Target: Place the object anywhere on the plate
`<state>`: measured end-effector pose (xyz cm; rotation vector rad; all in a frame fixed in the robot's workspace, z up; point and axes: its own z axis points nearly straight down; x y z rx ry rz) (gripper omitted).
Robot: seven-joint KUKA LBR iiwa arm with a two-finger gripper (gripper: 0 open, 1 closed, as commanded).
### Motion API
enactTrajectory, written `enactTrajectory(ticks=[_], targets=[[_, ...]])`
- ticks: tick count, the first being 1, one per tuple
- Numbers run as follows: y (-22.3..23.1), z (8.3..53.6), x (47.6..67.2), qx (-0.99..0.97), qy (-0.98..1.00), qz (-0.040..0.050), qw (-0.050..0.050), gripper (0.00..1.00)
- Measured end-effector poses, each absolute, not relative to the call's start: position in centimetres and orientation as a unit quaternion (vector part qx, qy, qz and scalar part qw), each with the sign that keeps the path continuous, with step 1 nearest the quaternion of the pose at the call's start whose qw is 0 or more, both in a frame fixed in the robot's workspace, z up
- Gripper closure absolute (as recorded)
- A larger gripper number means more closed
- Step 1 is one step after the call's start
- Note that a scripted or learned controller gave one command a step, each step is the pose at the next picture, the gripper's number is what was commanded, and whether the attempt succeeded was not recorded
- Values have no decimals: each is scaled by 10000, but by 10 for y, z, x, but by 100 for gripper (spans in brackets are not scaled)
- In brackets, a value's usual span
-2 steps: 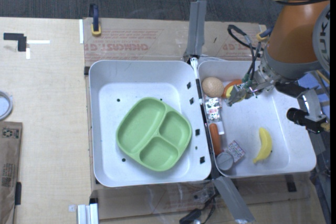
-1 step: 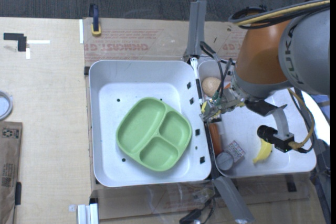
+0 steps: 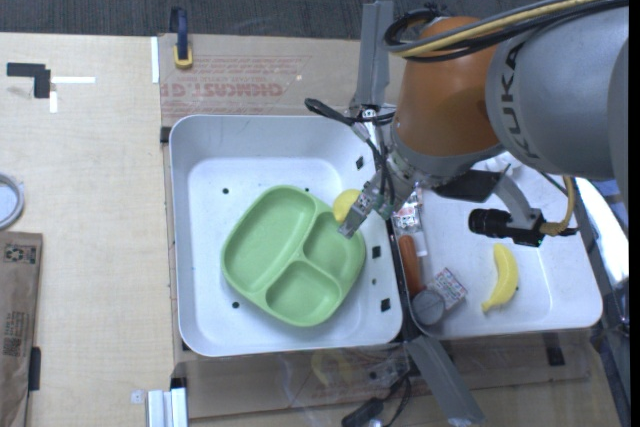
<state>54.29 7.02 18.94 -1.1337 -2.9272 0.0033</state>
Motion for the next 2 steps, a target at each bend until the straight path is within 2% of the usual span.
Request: enactTrajectory(ticks=[1, 2], targets=[[112, 149, 482, -3476, -9376, 20, 28, 100], [111, 149, 482, -3478, -9375, 18, 25, 0]])
